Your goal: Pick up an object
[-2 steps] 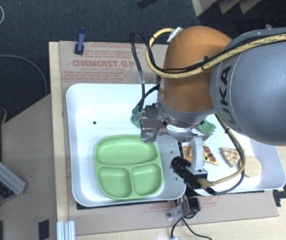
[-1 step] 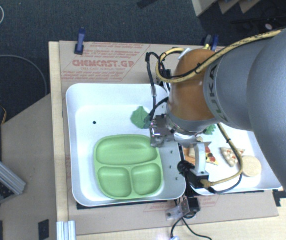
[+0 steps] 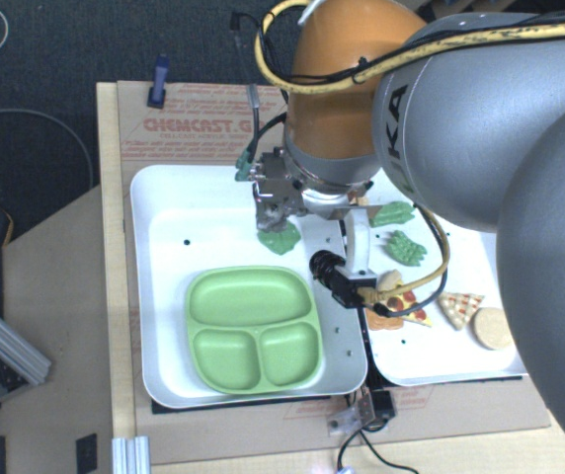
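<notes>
1 green tray (image 3: pixel 253 339) in left bin, 3 green bits, 1 pizza slice (image 3: pixel 457 307); pincer (image 3: pixel 277 227) pinching 1 green bit (image 3: pixel 281 238).

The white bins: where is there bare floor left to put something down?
In the left bin, a bare strip runs along its left wall and across the far side, between the wall and the green divided tray. The right bin is crowded: green pieces, a pizza slice and a cookie, with the arm above it. Its near edge shows some bare floor.
</notes>
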You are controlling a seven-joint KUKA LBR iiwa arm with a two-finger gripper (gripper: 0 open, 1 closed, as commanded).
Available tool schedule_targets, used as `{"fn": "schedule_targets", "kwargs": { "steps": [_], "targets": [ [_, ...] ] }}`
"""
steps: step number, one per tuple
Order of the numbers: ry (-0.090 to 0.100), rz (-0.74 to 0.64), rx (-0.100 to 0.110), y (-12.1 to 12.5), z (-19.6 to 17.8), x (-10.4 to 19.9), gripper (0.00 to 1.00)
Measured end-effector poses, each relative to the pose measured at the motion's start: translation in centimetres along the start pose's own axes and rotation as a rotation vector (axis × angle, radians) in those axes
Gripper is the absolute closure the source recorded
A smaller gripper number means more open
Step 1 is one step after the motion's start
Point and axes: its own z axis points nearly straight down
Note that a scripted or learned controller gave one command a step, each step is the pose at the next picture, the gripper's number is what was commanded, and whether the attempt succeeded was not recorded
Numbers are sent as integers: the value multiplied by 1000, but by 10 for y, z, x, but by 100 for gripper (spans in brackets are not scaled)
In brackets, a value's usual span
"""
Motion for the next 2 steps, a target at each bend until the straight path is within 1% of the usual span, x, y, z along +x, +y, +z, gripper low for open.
{"fn": "schedule_targets", "kwargs": {
  "steps": [1, 2],
  "targets": [
    [-5, 11, 20, -51, 22, -37, 100],
    [2, 5, -8, -61, -166, -45, 100]
  ]
}}
